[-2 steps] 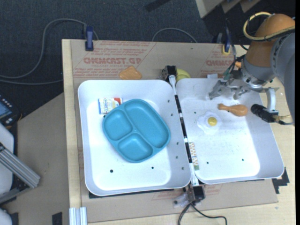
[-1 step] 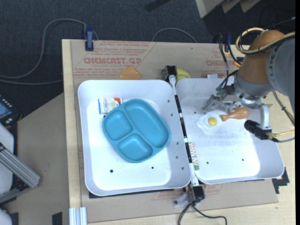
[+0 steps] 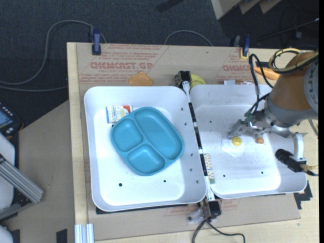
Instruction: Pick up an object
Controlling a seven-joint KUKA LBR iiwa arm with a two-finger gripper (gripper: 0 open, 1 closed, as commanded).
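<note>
A small yellow object lies near the middle of the right white bin. A tiny orange piece sits just to its right. My gripper hangs low over the right bin, directly above and slightly right of the yellow object, close to both pieces. The grey arm with its orange band reaches in from the right. Nothing can be seen held in the gripper.
The left bin holds a blue divided plate and a small white, red and blue packet at its far left. Behind the bins on the board lie an orange item and a yellow one.
</note>
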